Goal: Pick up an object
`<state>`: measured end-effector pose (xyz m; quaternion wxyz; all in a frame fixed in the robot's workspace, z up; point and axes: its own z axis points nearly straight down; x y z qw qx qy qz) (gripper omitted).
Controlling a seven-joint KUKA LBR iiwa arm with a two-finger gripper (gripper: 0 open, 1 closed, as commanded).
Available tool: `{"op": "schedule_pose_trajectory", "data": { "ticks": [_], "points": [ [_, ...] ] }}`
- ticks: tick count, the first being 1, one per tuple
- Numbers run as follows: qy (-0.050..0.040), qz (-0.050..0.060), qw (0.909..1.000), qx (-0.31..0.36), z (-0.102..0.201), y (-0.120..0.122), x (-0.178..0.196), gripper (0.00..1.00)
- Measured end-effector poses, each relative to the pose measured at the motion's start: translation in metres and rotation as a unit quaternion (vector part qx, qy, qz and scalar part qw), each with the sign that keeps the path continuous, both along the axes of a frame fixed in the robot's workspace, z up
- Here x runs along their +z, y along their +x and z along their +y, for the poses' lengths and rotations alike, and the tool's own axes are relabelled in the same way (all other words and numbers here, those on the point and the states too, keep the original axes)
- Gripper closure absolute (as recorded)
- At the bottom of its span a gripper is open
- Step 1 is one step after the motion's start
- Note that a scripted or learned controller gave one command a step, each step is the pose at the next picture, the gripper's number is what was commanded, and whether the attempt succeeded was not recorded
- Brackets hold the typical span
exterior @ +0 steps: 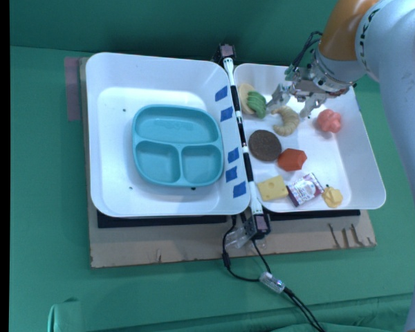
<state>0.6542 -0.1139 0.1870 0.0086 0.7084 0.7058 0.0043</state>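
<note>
Now hand (pixel 295 101) fingers spread apart, hovering just above croissant (pixel 287 121) in right bin (pixel 363 159), gripping nothing.

Arm (pixel 401 81) cut off at right.
</note>
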Motion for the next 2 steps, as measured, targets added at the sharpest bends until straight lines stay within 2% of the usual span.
{"op": "schedule_pose_trajectory", "data": {
  "ticks": [1,2],
  "points": [
    [-0.002,-0.009,1.0,-0.003,-0.002,0.003,0.018,1.0],
    [0.0012,0.001,1.0,0.0,0.028,-0.014,0.171,1.0]
  ]
}}
